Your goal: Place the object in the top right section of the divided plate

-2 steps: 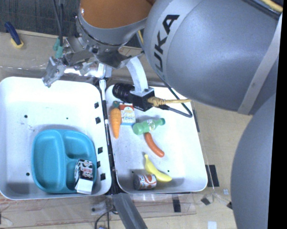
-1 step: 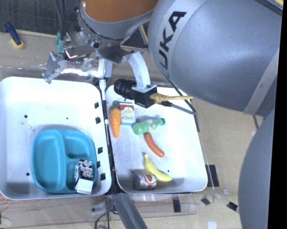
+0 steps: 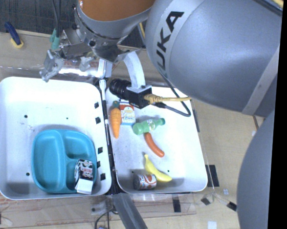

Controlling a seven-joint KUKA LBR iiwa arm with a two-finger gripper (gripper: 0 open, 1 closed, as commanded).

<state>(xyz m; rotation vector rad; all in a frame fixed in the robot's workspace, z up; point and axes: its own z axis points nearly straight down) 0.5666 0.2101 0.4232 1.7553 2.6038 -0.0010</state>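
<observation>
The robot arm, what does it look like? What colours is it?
The arm is big, round and smooth grey, with dark letters "UKA" showing on its side. Lower down sits a shiny orange band. Below that comes the tool, made of bare silvery metal parts with a small green piece.

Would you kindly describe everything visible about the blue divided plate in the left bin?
The light blue divided plastic plate lies flat in the left white bin, toward its near right corner. Raised ridges split it into one long left section and smaller right ones. A small black-and-white carton rests in its lower right section.
</observation>
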